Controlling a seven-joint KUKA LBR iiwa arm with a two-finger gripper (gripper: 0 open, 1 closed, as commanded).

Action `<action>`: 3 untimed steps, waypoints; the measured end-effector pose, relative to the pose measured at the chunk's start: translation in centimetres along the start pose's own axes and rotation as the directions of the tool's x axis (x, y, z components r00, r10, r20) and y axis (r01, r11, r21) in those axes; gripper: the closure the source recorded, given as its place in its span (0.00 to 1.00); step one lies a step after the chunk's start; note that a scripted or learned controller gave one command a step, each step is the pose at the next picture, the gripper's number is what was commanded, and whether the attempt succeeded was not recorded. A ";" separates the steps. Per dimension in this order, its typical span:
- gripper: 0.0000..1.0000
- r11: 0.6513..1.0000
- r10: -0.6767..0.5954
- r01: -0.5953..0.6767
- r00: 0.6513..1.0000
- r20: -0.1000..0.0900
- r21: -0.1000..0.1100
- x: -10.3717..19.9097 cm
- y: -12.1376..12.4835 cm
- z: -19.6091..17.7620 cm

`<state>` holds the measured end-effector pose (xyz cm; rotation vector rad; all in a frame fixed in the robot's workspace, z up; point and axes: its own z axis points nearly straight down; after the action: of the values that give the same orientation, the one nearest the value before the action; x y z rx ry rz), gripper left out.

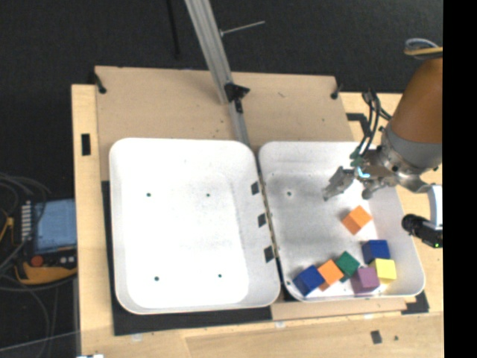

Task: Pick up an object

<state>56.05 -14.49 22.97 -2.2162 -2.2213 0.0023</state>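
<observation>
In the right bin my gripper hovers over the upper middle, its two fingers spread apart with nothing between them. An orange cube lies just below and slightly right of the fingertips, apart from them. Along the bin's lower edge sit a blue block, an orange block, a green block, a purple block, a yellow block and another blue block.
The left bin lies beside the right one, joined by black clips. A slanted metal pole rises from behind the bins. A blue device and cables sit off the bench at the left.
</observation>
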 end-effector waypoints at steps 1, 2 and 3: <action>0.00 1.000 0.001 -0.001 1.000 0.001 -0.005 0.0 0.1 -0.3; 0.00 1.000 0.004 -0.004 1.000 0.003 0.001 -0.8 0.0 5.9; 0.00 1.000 0.007 -0.007 1.000 0.003 -0.004 -0.7 1.0 11.3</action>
<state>56.97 -15.14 11.67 -2.2272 -2.2168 0.0015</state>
